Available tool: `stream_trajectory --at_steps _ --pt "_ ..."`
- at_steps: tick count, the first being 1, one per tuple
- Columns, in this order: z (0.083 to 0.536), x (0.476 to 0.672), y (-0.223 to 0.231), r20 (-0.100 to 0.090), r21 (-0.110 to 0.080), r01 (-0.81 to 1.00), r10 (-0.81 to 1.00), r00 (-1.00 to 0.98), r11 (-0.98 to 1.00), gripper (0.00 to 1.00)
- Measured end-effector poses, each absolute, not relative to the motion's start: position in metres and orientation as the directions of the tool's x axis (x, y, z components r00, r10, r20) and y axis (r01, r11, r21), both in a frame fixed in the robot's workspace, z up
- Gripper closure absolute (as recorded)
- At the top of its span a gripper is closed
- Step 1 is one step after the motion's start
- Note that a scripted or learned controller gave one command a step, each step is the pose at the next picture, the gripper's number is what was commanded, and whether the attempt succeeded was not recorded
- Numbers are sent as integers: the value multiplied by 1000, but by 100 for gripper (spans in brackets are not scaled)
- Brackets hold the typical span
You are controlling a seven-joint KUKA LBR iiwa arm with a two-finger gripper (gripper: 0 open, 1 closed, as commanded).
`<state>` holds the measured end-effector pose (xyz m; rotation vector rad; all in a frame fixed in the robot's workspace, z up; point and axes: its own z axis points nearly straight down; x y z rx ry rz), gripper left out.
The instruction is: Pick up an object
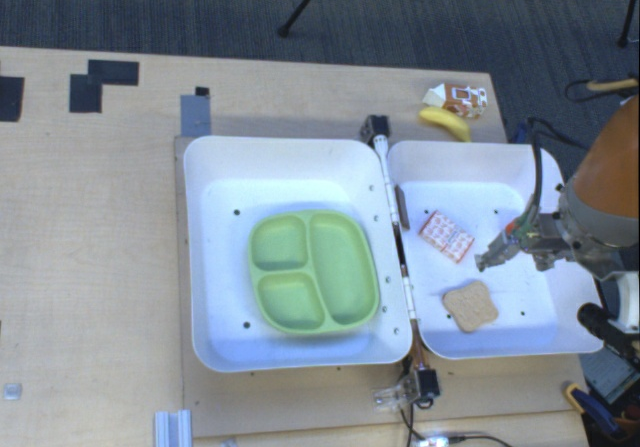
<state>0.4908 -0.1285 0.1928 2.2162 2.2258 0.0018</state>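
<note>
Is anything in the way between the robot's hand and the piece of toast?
Nothing visible is. The end effector sits over the right bin, and the toast lies just below and left of it on bare white floor. The red-and-white packet lies off to the left, beside that path, not in it.

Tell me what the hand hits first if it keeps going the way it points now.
Probably the red-and-white packet: the hand points left toward it over the right bin. Its height is unclear, so it might pass above.
</note>
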Motion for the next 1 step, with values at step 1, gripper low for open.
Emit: stream_trajectory --at_steps 1 --pt "87 489 -98 0 7 1000 1000 -3 3 0"
